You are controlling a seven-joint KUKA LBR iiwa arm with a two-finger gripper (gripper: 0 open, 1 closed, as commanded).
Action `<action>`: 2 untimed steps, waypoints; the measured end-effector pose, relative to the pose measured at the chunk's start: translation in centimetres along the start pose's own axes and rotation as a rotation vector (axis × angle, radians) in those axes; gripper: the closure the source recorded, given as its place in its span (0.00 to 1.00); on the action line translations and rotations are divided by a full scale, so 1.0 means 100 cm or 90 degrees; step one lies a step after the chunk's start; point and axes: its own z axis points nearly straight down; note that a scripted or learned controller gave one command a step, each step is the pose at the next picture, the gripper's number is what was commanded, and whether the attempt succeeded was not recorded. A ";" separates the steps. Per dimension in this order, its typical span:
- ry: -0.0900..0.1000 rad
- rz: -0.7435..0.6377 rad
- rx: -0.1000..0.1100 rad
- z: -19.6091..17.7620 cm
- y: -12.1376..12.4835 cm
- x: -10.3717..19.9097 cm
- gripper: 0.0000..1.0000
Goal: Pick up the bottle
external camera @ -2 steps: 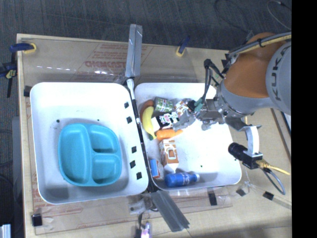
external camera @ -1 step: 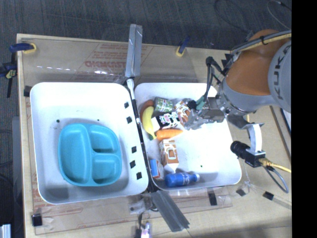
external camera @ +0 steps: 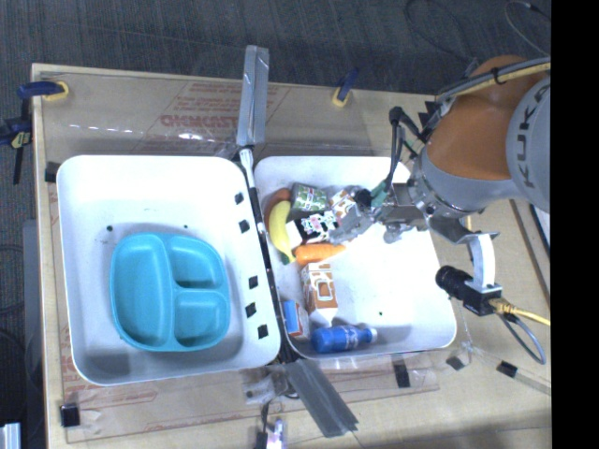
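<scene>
The blue bottle lies on its side along the near wall of the right bin, cap pointing right. My gripper hangs over the far middle of that bin, above a dark packet with a black-and-white print. It is well apart from the bottle, which lies nearer the camera. The grey wrist and the orange band stretch off to the right.
Beside the packet lie a yellow banana, an orange carrot and an orange carton. A small blue box leans at the divider. The left bin holds a blue divided plate. A black cable fitting sits at the right rim.
</scene>
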 end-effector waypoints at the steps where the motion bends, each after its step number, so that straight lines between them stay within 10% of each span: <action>1: 0.001 0.031 -0.001 0.076 -0.034 0.092 0.00; 2: 0.012 -0.063 -0.006 0.137 -0.031 0.060 0.00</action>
